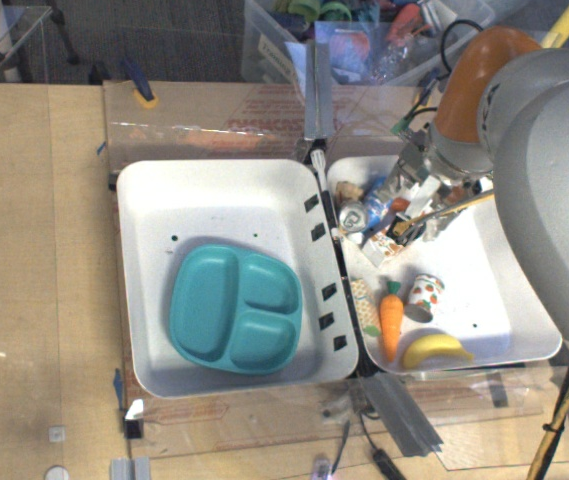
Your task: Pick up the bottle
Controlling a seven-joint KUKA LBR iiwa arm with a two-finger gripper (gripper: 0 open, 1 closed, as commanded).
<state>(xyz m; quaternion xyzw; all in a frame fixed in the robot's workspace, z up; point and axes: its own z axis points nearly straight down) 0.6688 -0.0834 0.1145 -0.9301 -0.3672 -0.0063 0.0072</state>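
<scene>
In the right bin [494,298], at its back left corner, lies a cluster of small items. Among them is what looks like the bottle [374,211], clear with a blue label, lying on its side. The gripper [411,211] is low over this cluster, just right of the bottle and close to or touching the items there. The grey arm with its orange band [484,63] comes in from the upper right and hides the bin's back right part. I cannot make out anything held in the gripper.
An orange carrot [391,325], a yellow banana [434,349] and a small patterned cup [424,295] lie in the front of the right bin. A teal divided plate [234,308] sits in the left bin [154,208]. A clear tub of toys [364,8] stands behind the bins.
</scene>
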